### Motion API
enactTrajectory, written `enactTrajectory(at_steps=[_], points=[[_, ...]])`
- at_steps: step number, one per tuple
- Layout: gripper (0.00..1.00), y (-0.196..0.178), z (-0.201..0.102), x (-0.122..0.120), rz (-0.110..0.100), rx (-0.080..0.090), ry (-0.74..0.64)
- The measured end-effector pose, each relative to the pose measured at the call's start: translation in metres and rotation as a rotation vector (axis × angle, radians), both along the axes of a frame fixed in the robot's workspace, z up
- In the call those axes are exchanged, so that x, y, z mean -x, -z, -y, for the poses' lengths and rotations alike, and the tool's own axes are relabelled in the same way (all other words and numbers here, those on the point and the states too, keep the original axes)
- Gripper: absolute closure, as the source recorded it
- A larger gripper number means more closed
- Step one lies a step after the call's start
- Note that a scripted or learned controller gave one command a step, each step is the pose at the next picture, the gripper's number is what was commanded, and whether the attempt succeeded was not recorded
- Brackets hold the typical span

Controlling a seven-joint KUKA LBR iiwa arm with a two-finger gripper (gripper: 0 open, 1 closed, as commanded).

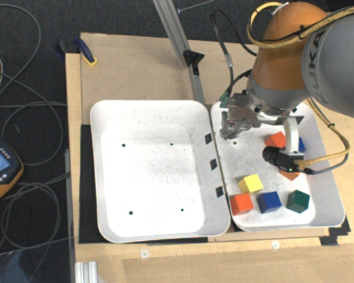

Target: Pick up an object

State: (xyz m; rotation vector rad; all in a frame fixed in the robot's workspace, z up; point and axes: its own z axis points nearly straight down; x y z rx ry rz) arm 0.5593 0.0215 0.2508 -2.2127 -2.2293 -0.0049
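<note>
A robotics lab: loose cables (pixel 23 108) on dark carpet, plywood bench (pixel 135 61), teach pendant (pixel 0 164).

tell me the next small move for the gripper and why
Probably shift the gripper toward the near end of the right bin and line up over the yellow block. The gripper sits at the bin's far left with nothing visibly under it, while the yellow block lies nearest, with the orange block and blue block just beyond.

Arm casing (pixel 336 58): partial dark lettering, apparently "KU", cut off at the edge.
Other markings: none legible.
</note>
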Motion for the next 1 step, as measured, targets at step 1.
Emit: enactTrajectory(at_steps=[1], points=[[1.00,0.0106,-0.0530,-0.0062,-0.002,0.001,0.001]])
